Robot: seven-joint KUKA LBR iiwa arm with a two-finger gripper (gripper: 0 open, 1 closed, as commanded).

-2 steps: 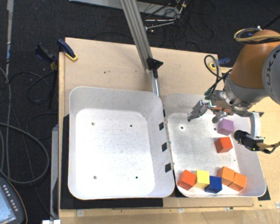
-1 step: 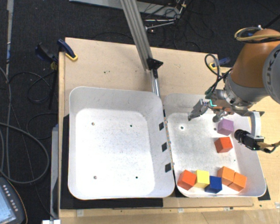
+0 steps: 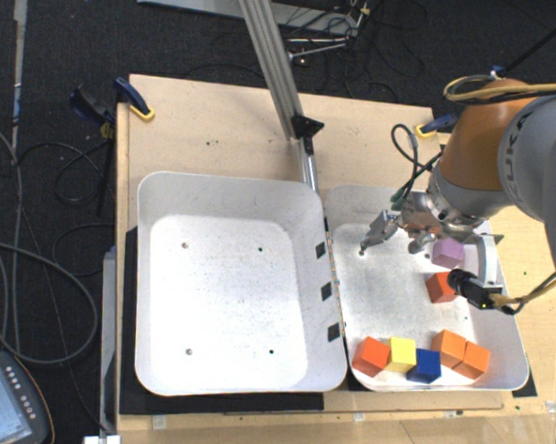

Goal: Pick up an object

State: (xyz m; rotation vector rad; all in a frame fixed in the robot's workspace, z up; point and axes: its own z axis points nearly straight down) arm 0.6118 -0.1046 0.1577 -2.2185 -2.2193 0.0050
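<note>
Gripper over right bin, pink block (axis unclear)

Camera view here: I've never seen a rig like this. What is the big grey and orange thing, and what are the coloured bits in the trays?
This is one camera looking down at a slant on a wooden bench. The grey and orange thing is a robot arm reaching in from the right; its gripper hangs over the right white bin. That bin holds small blocks: a pink one and an orange one near the arm, and a row along the near wall of orange, yellow, blue and two more orange. No block sits between its fingers. The left white bin lies beside it.
</note>
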